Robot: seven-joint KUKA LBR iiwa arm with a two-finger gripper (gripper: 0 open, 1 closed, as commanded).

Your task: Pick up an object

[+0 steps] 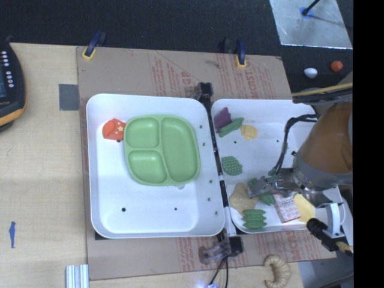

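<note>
Beside pincer [259, 189] — red-printed card [288, 209], unreadable

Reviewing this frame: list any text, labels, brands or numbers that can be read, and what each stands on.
Nothing reads clearly.
Cardboard sheet under the bins: faint red printing in strips, too blurred to read.
Small card in the right bin: red markings, too small to read.
Black and orange device at the left edge: rows of buttons, no legible characters.

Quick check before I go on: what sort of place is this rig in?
Probably a robotics lab bench set up for grasping trials: two white bins on clamped cardboard, toy food pieces and a green divided plate, and a teach pendant at the edge.
</note>
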